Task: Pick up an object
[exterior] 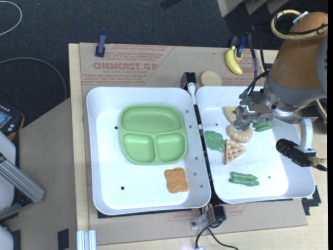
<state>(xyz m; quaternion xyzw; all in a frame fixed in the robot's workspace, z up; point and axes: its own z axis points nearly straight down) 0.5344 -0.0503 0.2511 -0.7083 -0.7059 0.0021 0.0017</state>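
Observation:
My gripper [242, 122] hangs low over the back of the right bin [291, 189], right above a beige ridged pastry-like piece [240, 135]. A second beige piece [229, 113] lies just left of the gripper, and a green pod [263, 125] sticks out on its right. Nearer the front lie a green leaf-shaped piece [213, 139], a pizza slice [233, 151] and a green bean pod [244, 178]. Whether anything is held is hidden by the gripper body.
The left bin [99, 155] holds a green divided plate [153, 133] and an orange waffle-like piece [176, 180]. Behind the bins, on the board, lie a banana [233, 61], a beige disc [210, 78] and a blue clamp [100, 43].

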